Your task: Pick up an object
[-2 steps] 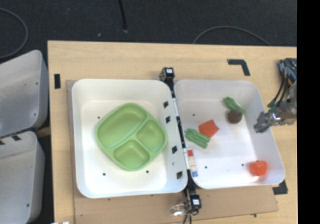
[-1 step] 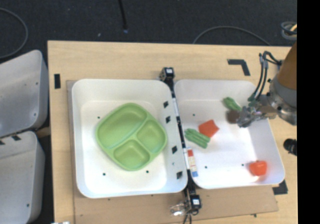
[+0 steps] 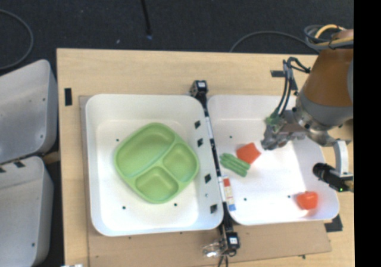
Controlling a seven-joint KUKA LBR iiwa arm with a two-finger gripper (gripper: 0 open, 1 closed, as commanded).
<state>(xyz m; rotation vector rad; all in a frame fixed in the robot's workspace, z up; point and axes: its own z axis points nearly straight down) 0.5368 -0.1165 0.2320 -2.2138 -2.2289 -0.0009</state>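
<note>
Low at five o'clock in the right bin (image 3: 280, 215) sits a small orange block (image 3: 307, 201). Another orange block (image 3: 249, 153) touches a ribbed green piece (image 3: 234, 164). At three o'clock hangs the gripper (image 3: 272, 140); its opening cannot be told. Left bin (image 3: 95, 158) holds a glossy green divided plate (image 3: 156, 162).

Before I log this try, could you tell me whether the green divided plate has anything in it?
Empty. The green divided plate lies flat in the left bin, and all three compartments show bare green.

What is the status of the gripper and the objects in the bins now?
Gripper low in right white bin, nothing seen held. Orange block beside it, touching green ridged piece. Second orange block apart. Green divided plate in left bin.
</note>
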